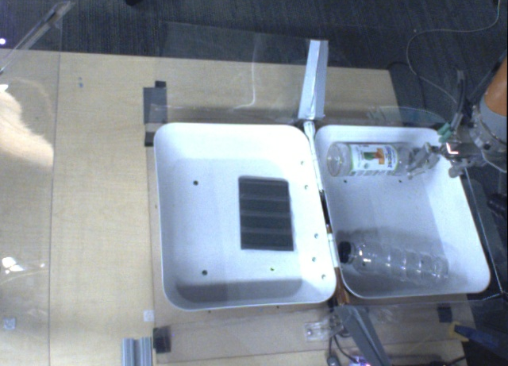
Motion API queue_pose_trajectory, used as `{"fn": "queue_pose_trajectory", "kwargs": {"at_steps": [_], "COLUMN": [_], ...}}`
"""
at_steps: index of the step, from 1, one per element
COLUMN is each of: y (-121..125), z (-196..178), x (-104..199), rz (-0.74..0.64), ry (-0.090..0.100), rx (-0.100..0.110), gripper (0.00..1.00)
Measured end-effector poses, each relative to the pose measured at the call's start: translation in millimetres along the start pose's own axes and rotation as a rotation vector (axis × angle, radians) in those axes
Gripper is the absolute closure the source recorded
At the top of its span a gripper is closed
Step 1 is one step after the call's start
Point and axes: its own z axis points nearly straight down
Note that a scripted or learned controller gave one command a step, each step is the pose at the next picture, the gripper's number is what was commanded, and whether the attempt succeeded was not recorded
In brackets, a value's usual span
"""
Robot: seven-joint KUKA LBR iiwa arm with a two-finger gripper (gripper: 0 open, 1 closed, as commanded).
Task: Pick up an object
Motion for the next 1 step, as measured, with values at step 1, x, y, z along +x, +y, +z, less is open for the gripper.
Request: {"fn": "queue_pose_trajectory", "kwargs": {"at_steps": [1], "y": [42.1], "z": [131.3], "x": [40.5], "rz": [-0.017], "ry": [-0.003], "rx": [0.000], "gripper": [0.00]}}
